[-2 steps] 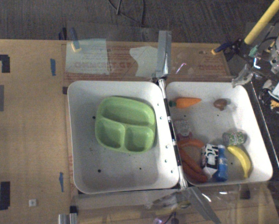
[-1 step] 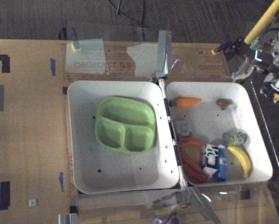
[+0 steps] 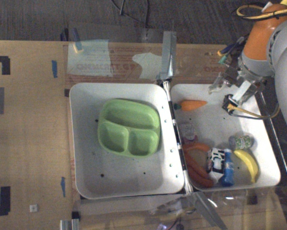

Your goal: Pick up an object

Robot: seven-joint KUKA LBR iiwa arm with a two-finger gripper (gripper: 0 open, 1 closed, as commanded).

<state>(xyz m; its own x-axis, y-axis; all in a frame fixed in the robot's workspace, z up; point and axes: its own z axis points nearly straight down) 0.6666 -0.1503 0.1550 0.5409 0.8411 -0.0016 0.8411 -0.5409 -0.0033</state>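
Arm poised over the right bin's far right corner

The grey arm (image 3: 282,42) enters from the right, its orange band (image 3: 261,37) above the wrist, and slants down toward the right bin's far edge. The gripper (image 3: 230,92) hangs near that far right corner, nothing visible between its fingers.

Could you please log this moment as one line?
gripper: over right bin, far edge | plate: left bin | carrot, banana: untouched

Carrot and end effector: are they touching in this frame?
Apart. The camera view shows bare white bin floor between the carrot, lying by the right bin's left wall, and the end effector up near the bin's far rim.
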